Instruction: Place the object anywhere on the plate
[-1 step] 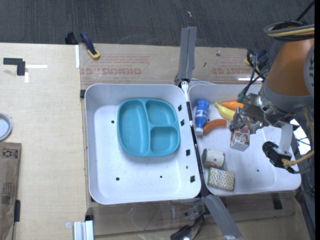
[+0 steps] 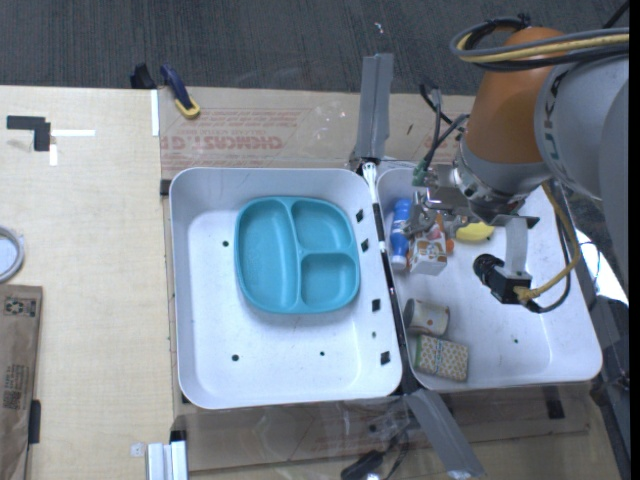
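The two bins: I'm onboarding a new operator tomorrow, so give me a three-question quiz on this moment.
1. True or false: the blue plate lies in the left bin.
2. How many compartments does the plate have?
3. Over which bin is the gripper? A) left B) right

Key: 1 true. 2 three. 3 B; it is low among the blue bottle, small carton and banana.

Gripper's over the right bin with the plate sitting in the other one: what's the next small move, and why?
Probably a short descent to attempt a grasp. The gripper hangs in the right bin above a small carton and a blue bottle, while the teal plate in the left bin carries nothing. Nothing visibly sits in its grip.
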Motion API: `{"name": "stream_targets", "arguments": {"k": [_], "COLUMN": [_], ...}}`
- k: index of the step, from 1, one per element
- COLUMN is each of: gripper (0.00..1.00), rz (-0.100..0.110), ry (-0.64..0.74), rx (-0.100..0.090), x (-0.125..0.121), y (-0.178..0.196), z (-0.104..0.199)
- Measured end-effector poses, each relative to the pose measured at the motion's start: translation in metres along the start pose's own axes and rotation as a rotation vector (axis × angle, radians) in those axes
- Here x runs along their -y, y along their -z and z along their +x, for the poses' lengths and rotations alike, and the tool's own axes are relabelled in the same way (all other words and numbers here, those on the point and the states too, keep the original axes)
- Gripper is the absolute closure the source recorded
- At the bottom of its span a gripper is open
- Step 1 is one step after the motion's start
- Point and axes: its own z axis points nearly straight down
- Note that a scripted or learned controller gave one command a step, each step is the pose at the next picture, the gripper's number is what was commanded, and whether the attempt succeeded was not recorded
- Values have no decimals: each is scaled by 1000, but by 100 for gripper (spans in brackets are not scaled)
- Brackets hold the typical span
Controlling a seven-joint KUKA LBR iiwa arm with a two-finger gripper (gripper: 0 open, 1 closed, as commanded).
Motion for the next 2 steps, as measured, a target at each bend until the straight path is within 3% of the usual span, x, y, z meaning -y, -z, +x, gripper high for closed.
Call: {"name": "stream_targets", "arguments": {"k": [1, 2], "gripper": [100, 0], "rz": [0, 0], "ry": [-141, -141], "rx": [1, 1], "x": [-43, -43], "y": [-25, -25], "z": [62, 62]}}
